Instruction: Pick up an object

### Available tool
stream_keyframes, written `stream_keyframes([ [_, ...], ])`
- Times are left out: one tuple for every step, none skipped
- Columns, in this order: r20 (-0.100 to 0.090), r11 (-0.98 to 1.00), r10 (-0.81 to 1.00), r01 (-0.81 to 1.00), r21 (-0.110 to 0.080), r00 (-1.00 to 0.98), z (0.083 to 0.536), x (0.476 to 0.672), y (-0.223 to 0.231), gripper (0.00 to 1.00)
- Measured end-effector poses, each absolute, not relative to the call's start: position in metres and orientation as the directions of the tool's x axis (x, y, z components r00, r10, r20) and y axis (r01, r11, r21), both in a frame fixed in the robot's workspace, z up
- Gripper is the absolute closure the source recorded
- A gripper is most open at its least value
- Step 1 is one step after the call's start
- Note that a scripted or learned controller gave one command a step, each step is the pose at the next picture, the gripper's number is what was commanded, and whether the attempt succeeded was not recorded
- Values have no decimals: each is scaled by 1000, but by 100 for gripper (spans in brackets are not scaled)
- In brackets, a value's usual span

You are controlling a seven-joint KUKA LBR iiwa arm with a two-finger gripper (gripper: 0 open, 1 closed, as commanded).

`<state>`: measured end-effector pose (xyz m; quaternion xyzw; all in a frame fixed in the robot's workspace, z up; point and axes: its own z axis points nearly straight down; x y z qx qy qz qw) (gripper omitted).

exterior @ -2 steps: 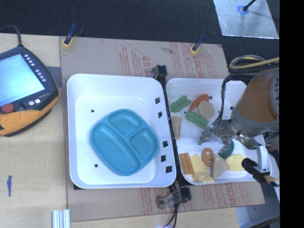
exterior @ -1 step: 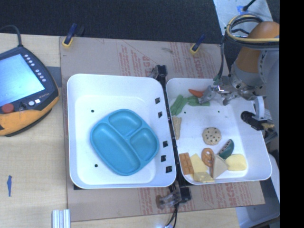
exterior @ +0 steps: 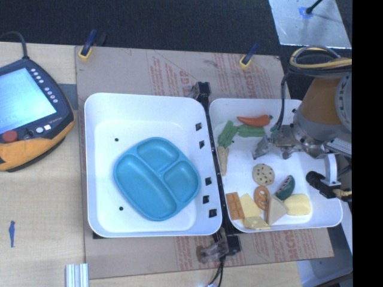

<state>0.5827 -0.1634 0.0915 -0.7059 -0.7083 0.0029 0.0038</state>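
One claw (exterior: 267,143) over the right bin (exterior: 239,109); its grip cannot be made out.

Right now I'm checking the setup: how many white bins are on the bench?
2. The left bin holds a blue divided plate; the right bin, touching it, holds toy food beneath the arm.
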Motion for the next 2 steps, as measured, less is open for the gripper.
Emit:
stream_keyframes([
  [6, 4, 1000, 1000, -15, -4, 91, 473, -123, 0],
  [0, 7, 1000, 1000, -4, -7, 102, 478, -126, 100],
])
